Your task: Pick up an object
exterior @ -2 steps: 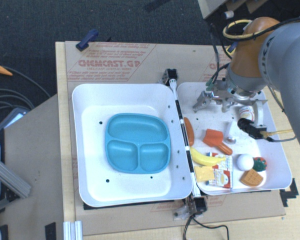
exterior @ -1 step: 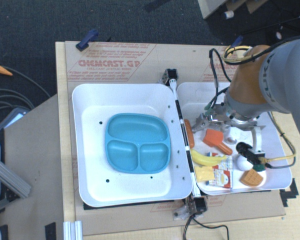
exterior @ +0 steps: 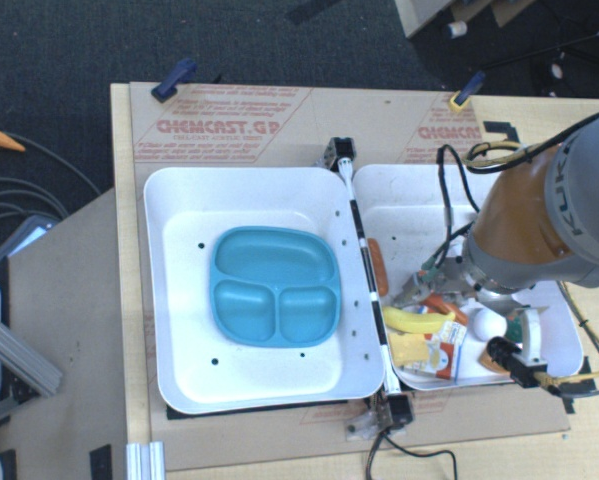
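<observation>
Left bin (exterior: pixel 169 268): shallow, white, glossy plastic with rounded corners; it holds a blue divided plate (exterior: pixel 275 286), smooth, rounded, with three compartments, lying flat near the middle.
Divider: a thin dark rail runs between the two bins.
Right bin (exterior: pixel 409 193): same white plastic; its far half is bare, its near half is crowded and partly covered by the arm (exterior: pixel 539 218).
Hot dog (exterior: pixel 378 268): a reddish, elongated piece lying along the left wall.
Banana (exterior: pixel 416 320): yellow, curved, smooth, lying just below the gripper.
Yellow block (exterior: pixel 411 350): pale, flat, beside a crumpled red-and-white packet (exterior: pixel 447 348).
Gripper (exterior: pixel 441 293): low over the clutter; whether it is spread or closed is impossible to tell, as the wrist hides it.
White ball (exterior: pixel 489 324): small, round, half tucked under the arm.
</observation>
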You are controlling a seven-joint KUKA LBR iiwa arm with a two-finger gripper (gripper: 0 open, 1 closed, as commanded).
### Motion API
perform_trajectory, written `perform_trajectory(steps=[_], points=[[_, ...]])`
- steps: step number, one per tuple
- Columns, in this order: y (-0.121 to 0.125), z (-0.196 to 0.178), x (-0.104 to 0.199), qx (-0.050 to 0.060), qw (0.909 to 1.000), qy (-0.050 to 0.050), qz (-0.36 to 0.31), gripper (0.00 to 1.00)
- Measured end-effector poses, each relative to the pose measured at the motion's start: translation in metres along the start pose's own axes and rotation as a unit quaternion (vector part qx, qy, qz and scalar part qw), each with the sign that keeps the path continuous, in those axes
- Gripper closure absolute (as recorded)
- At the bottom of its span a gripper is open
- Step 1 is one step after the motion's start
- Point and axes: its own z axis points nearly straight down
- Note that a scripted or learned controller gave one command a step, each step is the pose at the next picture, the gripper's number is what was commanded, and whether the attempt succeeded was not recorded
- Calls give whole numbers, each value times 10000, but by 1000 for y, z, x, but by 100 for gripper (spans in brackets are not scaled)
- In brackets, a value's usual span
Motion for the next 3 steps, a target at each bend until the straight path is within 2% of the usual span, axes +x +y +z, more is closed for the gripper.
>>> perform_trajectory(steps=[1, 2, 3], points=[[1, -11, 0, -13, 10000, -2, 4, 100], [-34, -100, 57, 0, 10000, 2, -8, 100], [-34, -151, 112, 0, 10000, 2, -8, 100]])
